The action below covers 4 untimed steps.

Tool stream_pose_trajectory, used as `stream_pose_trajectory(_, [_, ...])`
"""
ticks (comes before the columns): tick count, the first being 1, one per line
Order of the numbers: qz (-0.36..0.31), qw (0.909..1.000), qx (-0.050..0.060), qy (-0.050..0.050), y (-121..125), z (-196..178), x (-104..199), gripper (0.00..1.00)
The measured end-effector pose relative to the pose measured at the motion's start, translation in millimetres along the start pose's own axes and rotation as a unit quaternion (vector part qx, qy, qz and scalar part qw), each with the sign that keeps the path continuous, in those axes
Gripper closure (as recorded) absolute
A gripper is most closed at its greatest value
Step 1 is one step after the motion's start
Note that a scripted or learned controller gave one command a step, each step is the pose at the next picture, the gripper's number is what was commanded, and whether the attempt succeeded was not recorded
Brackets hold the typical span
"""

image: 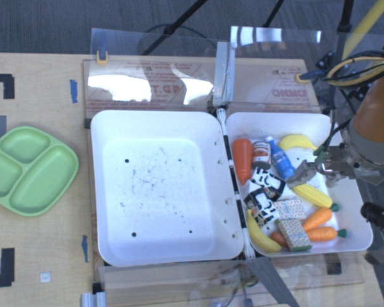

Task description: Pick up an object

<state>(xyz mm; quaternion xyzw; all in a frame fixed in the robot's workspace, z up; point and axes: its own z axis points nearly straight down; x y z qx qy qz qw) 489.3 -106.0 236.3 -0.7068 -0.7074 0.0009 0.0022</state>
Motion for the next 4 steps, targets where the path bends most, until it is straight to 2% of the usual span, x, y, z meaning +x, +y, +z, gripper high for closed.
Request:
stream_pose_trajectory(1, [-0.068, 0.9977, -0.002, -0.001, 10, 96, -49, 0.0])
stream_pose_trajectory(2, [-0.029, 0.9996, -0.004, 0.002, 32, 144, -99, 0.0])
stream_pose_trajectory(3, [-0.027, 0.9996, -0.004, 0.0, 31, 134, -101, 1.0])
stream_pose_trajectory(4, [0.034, 0.9994, -0.002, -0.001, 44, 30, -25, 1.0])
